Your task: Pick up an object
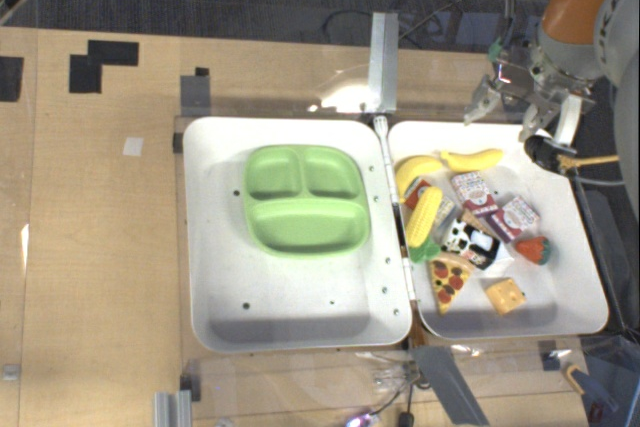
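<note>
My jaws [520, 110] hang spread and empty over the right bin's [590, 310] far rim; the banana [472, 158] lies crosswise just inside it, toward the bin's middle.

You had two bins side by side, the left bin [205, 245] touching the right bin [585, 285] along a shared edge. The divided plate [303, 198] sat in the left bin, left of that edge. Everything else lay in the right bin: two bananas [472, 158] at the back, corn cob [424, 215] just right of the edge, cartons [472, 191] right of the cob, pizza slice [447, 279] and cheese wedge [505, 295] in front, strawberry [535, 249] further right.
</note>
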{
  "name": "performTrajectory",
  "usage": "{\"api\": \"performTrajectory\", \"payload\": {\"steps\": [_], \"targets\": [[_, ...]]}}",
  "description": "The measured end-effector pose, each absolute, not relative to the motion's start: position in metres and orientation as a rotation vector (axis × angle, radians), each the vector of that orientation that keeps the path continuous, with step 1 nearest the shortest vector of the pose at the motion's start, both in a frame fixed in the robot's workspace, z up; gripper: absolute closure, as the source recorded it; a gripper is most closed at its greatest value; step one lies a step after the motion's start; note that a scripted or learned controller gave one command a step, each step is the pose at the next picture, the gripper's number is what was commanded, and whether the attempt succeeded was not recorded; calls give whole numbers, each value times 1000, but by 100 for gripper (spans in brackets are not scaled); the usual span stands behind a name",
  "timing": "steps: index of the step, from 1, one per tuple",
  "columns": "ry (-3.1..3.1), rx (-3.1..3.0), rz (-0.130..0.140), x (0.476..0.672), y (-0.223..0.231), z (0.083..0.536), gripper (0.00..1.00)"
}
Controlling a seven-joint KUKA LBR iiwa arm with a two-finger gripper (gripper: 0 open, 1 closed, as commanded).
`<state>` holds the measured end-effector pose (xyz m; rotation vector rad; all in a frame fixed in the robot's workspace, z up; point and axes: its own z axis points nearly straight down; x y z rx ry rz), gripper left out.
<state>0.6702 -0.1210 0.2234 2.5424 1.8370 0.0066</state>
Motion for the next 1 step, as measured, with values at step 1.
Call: {"api": "performTrajectory", "payload": {"steps": [1], "targets": [[1945, 2463, 6, 634, -135, 96, 0]]}}
